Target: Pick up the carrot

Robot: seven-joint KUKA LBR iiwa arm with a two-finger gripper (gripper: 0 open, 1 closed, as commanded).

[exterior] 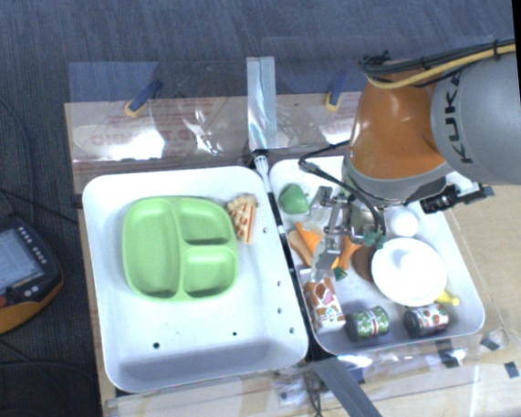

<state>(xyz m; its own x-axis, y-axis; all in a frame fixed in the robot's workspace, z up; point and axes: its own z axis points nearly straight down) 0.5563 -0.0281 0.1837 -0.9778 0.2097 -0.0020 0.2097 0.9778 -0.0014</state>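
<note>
Carrot [307, 241] lies in right bin [468, 316], near its left wall, below green ball [292, 198]. Gripper [331, 247] sits just beside it; finger state cannot be told. No lift evident: pick judged not yet done

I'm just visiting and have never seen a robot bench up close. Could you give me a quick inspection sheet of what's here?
Surface: two white bins, left bin and right bin, side by side.
Job's things: carrot in the right bin, beside the gripper.
Clutter: green divided plate and waffle piece in the left bin; green ball, white bowl, two cans, small carton in the right.
Grippers: gripper low over the right bin; grasp unclear.
Cables: black cable on the floor at left.
Surroundings: handheld controller, blue carpet.
</note>
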